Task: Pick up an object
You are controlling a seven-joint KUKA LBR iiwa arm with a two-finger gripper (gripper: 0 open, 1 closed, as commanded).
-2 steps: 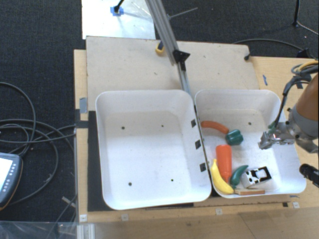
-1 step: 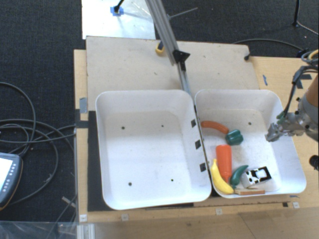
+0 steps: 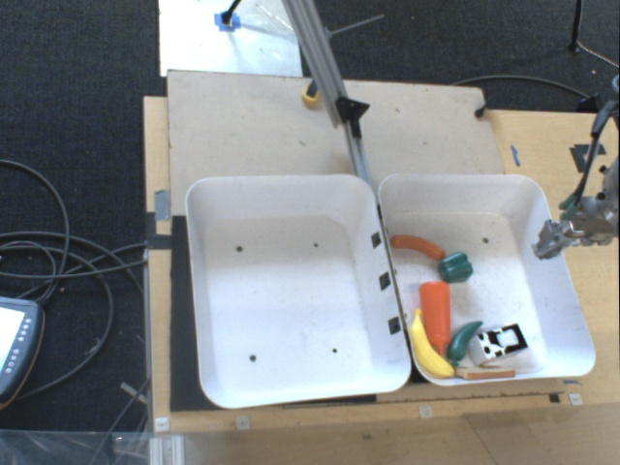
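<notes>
The right bin (image 3: 523,201) holds several toys in its near half. A curved orange sausage shape (image 3: 417,246) lies beside a small dark green piece (image 3: 455,267). Nearer the front, an orange-red cylinder (image 3: 435,313) rests against a yellow banana (image 3: 427,349), with a green curved piece (image 3: 463,339) and a black-and-white item (image 3: 502,341) to their right. A thin brown stick (image 3: 486,375) lies along the front wall. The gripper (image 3: 550,240) hangs at the bin's right rim, apart from all the toys, with nothing seen in it.
The left bin (image 3: 203,260) stands beside the right one, sharing a taped divider edge (image 3: 385,279). A slanted metal pole (image 3: 325,56) crosses the bench's back. Cables and a pendant (image 3: 15,342) lie on the floor to the left.
</notes>
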